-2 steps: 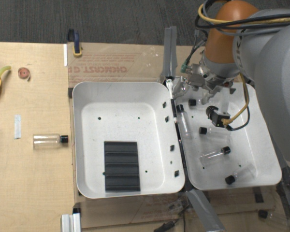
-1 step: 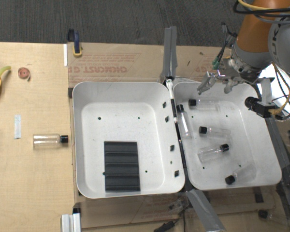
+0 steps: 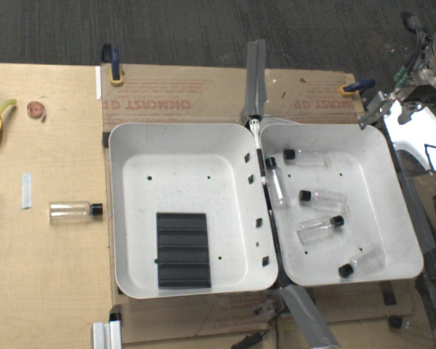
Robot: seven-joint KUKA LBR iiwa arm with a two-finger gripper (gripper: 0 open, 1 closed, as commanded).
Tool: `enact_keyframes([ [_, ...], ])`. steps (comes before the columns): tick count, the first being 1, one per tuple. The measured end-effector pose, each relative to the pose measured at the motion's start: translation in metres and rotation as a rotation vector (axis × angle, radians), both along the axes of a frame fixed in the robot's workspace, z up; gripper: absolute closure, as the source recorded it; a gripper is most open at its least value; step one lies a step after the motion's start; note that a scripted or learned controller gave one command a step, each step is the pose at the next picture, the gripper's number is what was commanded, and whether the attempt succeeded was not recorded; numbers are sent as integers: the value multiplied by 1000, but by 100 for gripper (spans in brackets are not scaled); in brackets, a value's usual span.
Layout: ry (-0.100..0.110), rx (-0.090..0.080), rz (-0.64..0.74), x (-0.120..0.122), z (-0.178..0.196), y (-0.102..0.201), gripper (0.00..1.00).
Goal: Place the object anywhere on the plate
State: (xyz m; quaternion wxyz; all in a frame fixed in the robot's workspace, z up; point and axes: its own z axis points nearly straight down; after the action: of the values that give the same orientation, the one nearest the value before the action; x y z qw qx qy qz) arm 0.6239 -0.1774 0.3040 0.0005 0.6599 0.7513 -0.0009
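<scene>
Overhead slant onto both bins [image 3: 123,195]

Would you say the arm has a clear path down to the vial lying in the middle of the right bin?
Probably yes. The middle vial lies flat in the right bin, apart from the other vials, with nothing above it. The arm sits at the far right, beyond the bin's edge.

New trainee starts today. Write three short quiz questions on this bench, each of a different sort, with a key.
1. True or false: the dark ribbed plate lies in the right bin.
2. How many clear vials lie in the right bin?
3. The vial on the bench lies: A) left of the left bin, B) inside it, C) on the plate.

Key: 1 false, it lies in the left bin; 2 five; 3 A.
</scene>
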Motion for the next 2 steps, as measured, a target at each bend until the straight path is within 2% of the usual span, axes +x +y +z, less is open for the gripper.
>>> enact_keyframes([
  [1,0,0,64,-15,91,-46,0],
  [2,1,0,-131,35,136,17,0],
])
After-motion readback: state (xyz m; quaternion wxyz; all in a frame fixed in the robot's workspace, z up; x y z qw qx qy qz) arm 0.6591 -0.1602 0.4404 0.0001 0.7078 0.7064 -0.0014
